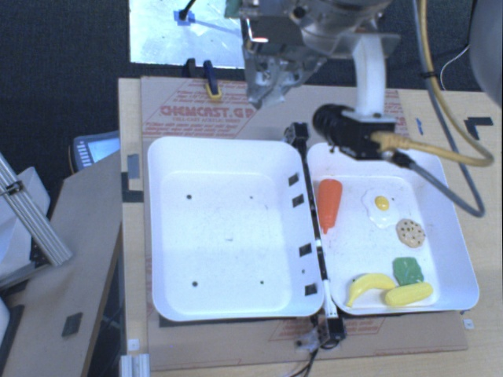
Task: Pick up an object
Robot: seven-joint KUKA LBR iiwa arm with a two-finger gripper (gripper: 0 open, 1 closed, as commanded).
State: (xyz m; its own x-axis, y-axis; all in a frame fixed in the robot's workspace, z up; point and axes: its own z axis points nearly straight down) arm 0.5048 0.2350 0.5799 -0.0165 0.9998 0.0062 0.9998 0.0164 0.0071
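Beneath your arm stands a wooden bench (94, 210) with a cardboard sheet under two white bins. Left bin (228, 226) sits bare-floored; right bin (448, 234) carries all the toy food. Your arm (346, 6) enters at the top, its gripper (267, 85) hanging above the cardboard behind the left bin's far rim. You cannot tell from this angle how the jaws stand; nothing shows beneath them.

Contents of the right bin, largest first: a carrot (328, 204) at the near-left, beside the divider; a banana (368, 287) and a yellow piece (409, 294) at the front; a fried egg (381, 206) mid-bin; a green piece (407, 270) touching the yellow one; a cookie (409, 232) between egg and green piece.

Nearest candidate, in my judgement, is the carrot. It lies forward and to the right of the gripper, across the divider. Its long axis runs front to back, thick end away from you, so closing across its width looks the sound approach.
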